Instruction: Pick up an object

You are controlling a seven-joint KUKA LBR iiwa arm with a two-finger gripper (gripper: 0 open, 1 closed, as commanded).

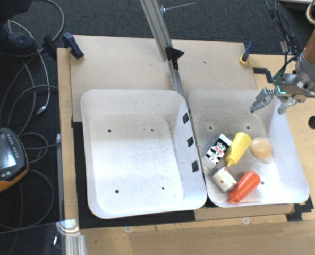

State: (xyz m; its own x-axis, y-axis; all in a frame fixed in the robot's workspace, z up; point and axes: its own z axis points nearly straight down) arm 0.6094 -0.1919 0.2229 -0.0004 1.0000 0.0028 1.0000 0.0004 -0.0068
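Observation:
The right bin (pixel 284 142) holds several small objects near its front. A yellow bottle (pixel 237 147) lies tilted beside a black-and-white box (pixel 218 150). A round tan object (pixel 261 148) sits just right of the bottle. An orange-red bottle (pixel 244 187) lies at the front next to a small white container (pixel 224 179). My gripper (pixel 272 103) hangs above the back right of this bin, open, its two fingers spread with nothing between them. It is well above and behind the objects.
The left bin (pixel 130 153) stands beside the right one. A slanted metal pole (pixel 158 31) crosses the back and meets the divide between the bins. Clamps sit at the bench's back corners. Cables and a pendant lie on the floor at left.

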